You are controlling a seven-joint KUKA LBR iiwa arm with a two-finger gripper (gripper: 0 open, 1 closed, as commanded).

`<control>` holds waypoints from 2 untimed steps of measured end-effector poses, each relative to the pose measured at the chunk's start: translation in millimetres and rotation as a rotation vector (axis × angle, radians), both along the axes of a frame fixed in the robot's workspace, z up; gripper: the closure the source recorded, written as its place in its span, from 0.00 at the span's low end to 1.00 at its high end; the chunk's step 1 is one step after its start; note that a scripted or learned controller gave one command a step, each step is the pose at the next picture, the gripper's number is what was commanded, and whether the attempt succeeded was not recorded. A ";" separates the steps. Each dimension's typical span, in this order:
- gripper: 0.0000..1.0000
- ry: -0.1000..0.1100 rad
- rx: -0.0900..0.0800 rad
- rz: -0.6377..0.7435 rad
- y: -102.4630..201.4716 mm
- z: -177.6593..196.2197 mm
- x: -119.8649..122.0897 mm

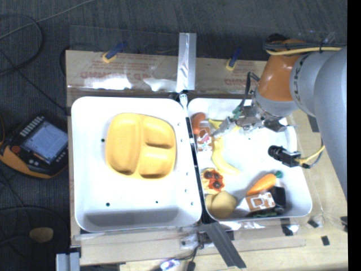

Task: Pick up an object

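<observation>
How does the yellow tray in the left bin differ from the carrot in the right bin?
The yellow tray is broad, flat and moulded into compartments; the carrot is slim and tapered. The tray is pale yellow, the carrot orange. The tray lies alone near the middle of the left bin, while the carrot lies crowded among other items near the right bin's front corner. Both rest on a bin floor, apart from the gripper.

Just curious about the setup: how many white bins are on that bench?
2. The left bin holds a yellow divided tray; the right bin holds the small items, including a carrot and a banana.
</observation>
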State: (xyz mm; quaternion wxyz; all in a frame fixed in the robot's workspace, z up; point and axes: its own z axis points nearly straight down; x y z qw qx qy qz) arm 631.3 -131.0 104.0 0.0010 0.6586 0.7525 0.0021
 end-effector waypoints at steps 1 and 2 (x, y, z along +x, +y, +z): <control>0.00 -0.015 -0.014 0.023 18.8 -11.0 10.0; 0.00 -0.010 -0.008 0.083 15.6 -14.0 -32.7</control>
